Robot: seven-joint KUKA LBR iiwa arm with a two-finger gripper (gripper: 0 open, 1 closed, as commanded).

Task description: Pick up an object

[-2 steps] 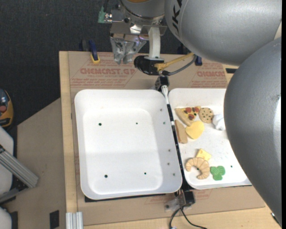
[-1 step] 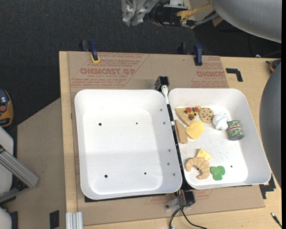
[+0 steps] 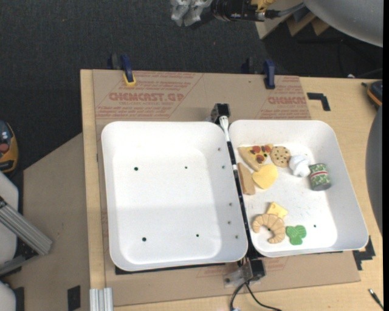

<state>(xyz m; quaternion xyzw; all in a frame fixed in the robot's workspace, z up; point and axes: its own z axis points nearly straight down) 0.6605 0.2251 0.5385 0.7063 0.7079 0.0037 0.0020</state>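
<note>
Several toy foods lie in the right bin (image 3: 331,212). A pizza slice (image 3: 256,155), a cookie (image 3: 280,156) and a small white piece (image 3: 298,164) sit near its far side. A green-labelled can (image 3: 318,176) lies to their right. A yellow disc (image 3: 265,177) and a tan strip (image 3: 246,180) rest by the bin's left wall. Nearer the front are a cheese wedge (image 3: 276,210), a croissant (image 3: 270,226) and a green leafy piece (image 3: 296,234). My gripper (image 3: 189,11) hangs high at the top edge, beyond the bench and far from both bins.
The left bin (image 3: 170,194) stands beside the right one on a cardboard sheet (image 3: 182,91) held by two blue clamps (image 3: 127,65). The grey arm (image 3: 352,18) crosses the top right corner. A cable (image 3: 243,291) runs off the front edge.
</note>
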